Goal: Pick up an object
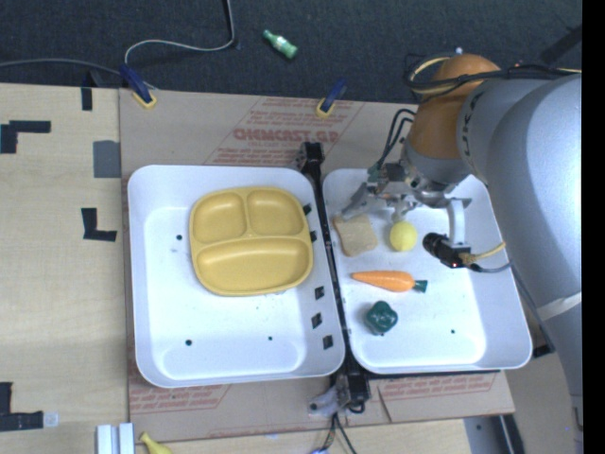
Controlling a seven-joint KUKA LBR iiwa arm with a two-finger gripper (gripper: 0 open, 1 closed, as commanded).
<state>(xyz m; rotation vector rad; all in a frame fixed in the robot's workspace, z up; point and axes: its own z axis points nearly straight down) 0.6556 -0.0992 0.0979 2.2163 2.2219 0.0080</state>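
My gripper (386, 200) hangs over the far end of the right bin (473, 343), with its fingers spread and nothing between them. Just below it lie a tan bread slice (356, 235) and a small yellow lemon (404, 236); the gripper is above the gap between them and touches neither. An orange carrot (385, 280) lies across the middle of the bin. Nearer the front sits a dark green vegetable (381, 318).
The left bin (156, 282) holds a yellow divided plate (252, 238). A black divider (321, 253) with clips runs between the bins. The grey arm (529, 187) covers the right bin's far right side. Cables and a small green object (281, 43) lie beyond the bench.
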